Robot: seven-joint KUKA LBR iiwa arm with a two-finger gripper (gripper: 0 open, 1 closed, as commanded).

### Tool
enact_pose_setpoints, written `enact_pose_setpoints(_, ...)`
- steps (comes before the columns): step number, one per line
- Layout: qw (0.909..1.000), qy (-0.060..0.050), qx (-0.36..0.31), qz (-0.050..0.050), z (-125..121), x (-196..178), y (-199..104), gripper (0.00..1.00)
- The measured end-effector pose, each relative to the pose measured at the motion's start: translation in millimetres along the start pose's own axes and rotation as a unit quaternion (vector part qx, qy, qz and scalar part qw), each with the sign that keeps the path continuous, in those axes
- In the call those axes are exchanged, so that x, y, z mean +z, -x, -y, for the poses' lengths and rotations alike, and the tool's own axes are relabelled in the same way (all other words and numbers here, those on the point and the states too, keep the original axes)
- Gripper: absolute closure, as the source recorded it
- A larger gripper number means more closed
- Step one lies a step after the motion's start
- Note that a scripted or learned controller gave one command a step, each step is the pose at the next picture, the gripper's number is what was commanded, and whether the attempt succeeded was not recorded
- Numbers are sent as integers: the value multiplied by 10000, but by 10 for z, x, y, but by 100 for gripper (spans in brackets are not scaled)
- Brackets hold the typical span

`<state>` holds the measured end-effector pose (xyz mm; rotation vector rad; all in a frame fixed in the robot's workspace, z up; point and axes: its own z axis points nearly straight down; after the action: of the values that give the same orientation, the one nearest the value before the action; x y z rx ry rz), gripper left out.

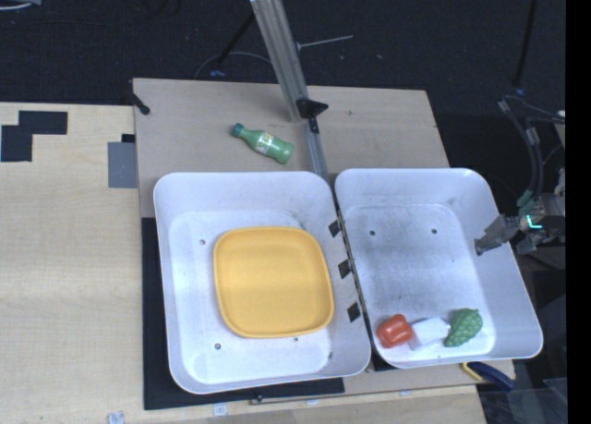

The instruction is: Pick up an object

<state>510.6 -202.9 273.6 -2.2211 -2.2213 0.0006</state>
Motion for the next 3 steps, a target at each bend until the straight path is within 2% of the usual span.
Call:
enact_pose_setpoints(1, 10000, 0, 0, 0, 0, 0, 0, 0)
enact_pose_setpoints(2, 10000, -19, -4, -5, -51, 459, 45, 0)
enact_pose_setpoints(3, 10000, -19, -7, -6, 29, 959, -26, 0)
